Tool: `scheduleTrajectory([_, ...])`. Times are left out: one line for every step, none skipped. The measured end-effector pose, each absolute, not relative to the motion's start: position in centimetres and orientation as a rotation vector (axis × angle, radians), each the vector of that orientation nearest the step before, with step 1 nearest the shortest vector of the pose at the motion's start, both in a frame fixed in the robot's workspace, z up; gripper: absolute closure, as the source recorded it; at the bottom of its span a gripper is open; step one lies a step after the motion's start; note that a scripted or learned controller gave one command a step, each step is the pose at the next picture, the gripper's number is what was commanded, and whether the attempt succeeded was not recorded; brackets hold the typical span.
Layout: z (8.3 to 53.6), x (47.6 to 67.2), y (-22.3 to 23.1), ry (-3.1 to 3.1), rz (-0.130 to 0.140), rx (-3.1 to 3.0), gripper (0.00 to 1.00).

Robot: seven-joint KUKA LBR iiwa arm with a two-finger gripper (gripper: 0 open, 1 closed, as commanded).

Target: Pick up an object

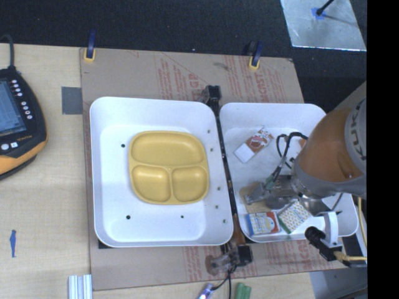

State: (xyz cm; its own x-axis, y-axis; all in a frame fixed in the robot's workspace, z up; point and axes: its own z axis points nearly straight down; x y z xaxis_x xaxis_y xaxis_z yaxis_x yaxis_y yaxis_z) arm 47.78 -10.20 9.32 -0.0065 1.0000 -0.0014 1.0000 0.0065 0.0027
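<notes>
The arm [330, 154] is in from three o'clock, its grey and orange bulk hanging over the right-hand bin [274, 112], and the pincer [269, 195] sits low in that bin, toward the six o'clock half. Whether it is wide, narrow or closed on something, I cannot tell; the metal parts blur together under the wrist.

What's on offer? A small white and red packet [254, 145] lies toward twelve o'clock in the bin, well apart from the pincer. At six o'clock a flat card with a blue edge [262, 223] rests against the bin's near wall, and just beside it, toward three o'clock, a patterned green and white packet [293, 217]. Both lie just below the pincer. A dark looped cable [285, 143] curls near the arm.

Over at nine o'clock, the left bin [106, 167] carries a yellow divided tray [168, 167], untouched by the look of it. A handheld controller [19, 126] sits at the far nine o'clock edge of the surface [43, 229].

My read: the reach is made and the pincer is down among the objects, but nothing is visibly lifted. The grasp and the lift both look left to do, and no object can be counted as picked.
</notes>
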Motion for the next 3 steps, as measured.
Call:
scheduleTrajectory([9.3,47.8,-9.5,2.227,0.001,2.212,0.0])
scheduleTrajectory([9.3,48.6,-10.3,2.23,0.0,2.216,0.0])
scheduleTrajectory([9.3,50.5,-10.7,2.229,0.0,2.216,0.0])
